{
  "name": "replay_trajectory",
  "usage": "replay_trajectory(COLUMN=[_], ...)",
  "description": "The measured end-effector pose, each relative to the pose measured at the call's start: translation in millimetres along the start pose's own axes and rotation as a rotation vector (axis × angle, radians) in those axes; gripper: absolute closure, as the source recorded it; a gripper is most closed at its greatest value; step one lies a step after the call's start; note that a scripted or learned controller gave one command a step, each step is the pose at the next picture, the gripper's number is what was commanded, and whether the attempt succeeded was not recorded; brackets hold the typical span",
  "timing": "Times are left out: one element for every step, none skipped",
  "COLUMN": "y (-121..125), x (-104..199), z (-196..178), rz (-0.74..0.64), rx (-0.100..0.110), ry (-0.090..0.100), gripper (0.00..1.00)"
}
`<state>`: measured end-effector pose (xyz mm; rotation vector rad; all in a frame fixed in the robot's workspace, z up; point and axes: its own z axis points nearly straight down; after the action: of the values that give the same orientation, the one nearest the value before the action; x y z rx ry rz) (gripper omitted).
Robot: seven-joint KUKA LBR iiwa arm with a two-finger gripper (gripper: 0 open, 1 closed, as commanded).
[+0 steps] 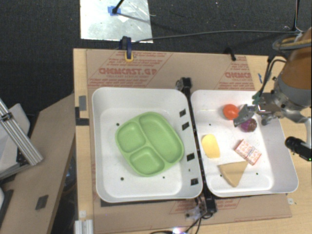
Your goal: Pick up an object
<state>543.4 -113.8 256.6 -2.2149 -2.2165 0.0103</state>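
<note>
The gripper (246, 117) hangs low over the far part of the right bin (278, 179); whether its fingers are spread or closed cannot be told. A purple ball (249, 126) lies just beneath the fingertips, an orange ball (230, 111) just beside. Nearer lie a yellow block (210, 146), a pink packet (247, 151) and a tan wedge (233, 172).

Black carpeted floor (39, 43); brown cardboard-covered bench (161, 67); shiny sheet (114, 13) behind

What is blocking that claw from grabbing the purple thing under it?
Nothing visible. The gripper hangs right over the purple object in the right bin. The orange ball sits close beside it and might get nudged.
</note>
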Motion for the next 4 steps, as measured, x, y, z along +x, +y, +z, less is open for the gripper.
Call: replay_trajectory(y=[2.0, 6.0, -1.2, 1.1], x=[0.1, -5.7, -9.6, -9.6], z=[-6.4, 53.8, 112.8, 162.2], rz=[-0.002, 0.000, 0.000, -0.001], rx=[-0.012, -0.007, -0.006, -0.016], ry=[-0.002, -0.001, 0.000, -0.002], gripper=[0.00, 0.00, 0.00, 0.00])
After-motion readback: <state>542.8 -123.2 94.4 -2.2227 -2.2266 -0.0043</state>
